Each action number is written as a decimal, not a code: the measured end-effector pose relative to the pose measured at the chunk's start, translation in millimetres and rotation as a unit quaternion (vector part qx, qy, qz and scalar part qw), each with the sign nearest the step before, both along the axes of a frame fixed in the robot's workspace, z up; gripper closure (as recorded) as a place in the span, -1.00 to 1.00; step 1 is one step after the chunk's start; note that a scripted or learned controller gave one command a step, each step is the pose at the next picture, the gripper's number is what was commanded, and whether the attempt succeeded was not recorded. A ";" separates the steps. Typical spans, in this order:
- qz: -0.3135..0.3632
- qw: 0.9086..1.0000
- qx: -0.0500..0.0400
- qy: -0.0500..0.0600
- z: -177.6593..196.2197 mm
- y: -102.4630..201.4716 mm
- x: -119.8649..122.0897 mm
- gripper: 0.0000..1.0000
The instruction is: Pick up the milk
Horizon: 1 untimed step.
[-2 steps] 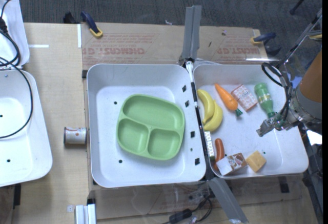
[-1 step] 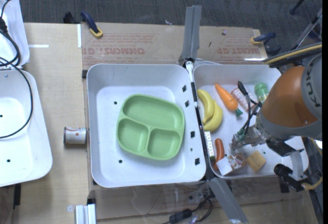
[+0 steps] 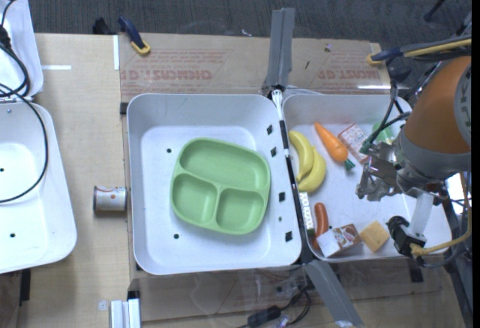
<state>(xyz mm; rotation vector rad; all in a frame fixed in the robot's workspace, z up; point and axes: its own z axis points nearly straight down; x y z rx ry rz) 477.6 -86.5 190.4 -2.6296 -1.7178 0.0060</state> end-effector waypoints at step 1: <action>0.038 0.999 0.001 0.001 -92.6 -9.6 20.7 1.00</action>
